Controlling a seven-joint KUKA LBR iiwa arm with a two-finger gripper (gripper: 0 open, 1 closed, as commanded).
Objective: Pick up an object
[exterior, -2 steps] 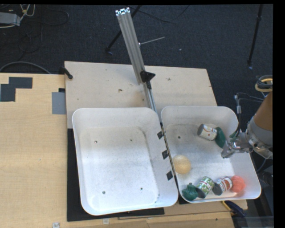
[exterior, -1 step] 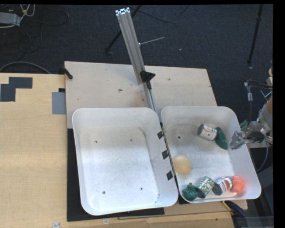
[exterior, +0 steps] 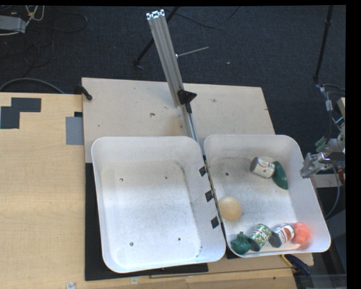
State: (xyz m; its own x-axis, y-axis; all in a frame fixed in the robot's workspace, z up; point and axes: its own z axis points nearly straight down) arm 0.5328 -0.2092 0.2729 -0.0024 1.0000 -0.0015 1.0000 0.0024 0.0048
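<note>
A robotics laboratory. Two shallow white bins, the left (exterior: 113, 169) and the right (exterior: 307, 186), sit side by side on a pale board (exterior: 135, 107) fixed to a wooden bench (exterior: 39, 186). An aluminium rail (exterior: 168, 59) slants up from the gap between them. The floor is dark carpet (exterior: 254, 45), crossed by loose cables (exterior: 22, 17) and a stand's legs (exterior: 324, 39). Small test items lie in the right bin.
</note>
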